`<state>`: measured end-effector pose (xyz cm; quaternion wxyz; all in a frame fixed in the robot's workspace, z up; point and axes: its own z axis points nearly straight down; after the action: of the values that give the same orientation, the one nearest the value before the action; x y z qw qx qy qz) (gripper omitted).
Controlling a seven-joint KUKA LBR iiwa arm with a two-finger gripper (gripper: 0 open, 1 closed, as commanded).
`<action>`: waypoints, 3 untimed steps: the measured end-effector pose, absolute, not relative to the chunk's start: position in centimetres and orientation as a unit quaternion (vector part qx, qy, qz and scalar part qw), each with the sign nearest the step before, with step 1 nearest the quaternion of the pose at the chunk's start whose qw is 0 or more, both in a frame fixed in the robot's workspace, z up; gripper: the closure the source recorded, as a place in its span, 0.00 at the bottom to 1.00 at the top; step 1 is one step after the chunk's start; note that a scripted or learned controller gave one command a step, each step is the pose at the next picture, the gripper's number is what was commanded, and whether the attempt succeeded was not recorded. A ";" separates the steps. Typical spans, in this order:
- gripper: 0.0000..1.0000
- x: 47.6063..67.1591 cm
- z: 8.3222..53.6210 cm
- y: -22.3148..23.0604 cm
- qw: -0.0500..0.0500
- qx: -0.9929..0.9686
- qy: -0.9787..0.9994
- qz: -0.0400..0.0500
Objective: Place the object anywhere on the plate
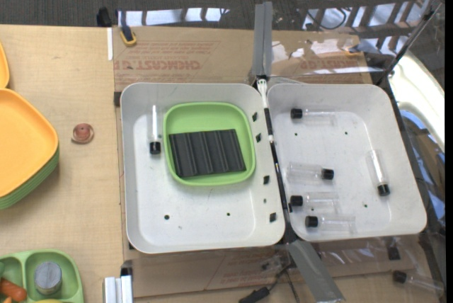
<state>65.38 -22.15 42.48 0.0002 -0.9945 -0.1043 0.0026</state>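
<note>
Brown cardboard sheet (212, 273) underlies the left white bin (141, 224), which holds a green square plate (209, 114) bearing a ribbed black block (207, 153), with a clear black-capped tube (154, 132) beside it. Whether the pincer is clenched or released cannot be told.

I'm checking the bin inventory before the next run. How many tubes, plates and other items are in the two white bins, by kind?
Clear tubes with black caps, right bin: 5
Clear tube with black cap, left bin: 1
Green plate: 1
Dark ridged pad on the plate: 1
Total: 8

Orange trays (25, 142), small red disc (83, 132), green divided tray (39, 280)
</note>
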 end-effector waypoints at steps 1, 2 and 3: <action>0.00 65.3 38.8 -22.1 0.001 -0.995 -0.102 0.003; 0.00 65.3 34.3 -22.1 0.001 -0.995 -0.101 0.003; 0.00 65.2 32.1 -22.1 0.001 -0.994 -0.107 0.003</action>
<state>65.20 -22.11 32.07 0.0006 -0.9943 -0.1065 0.0027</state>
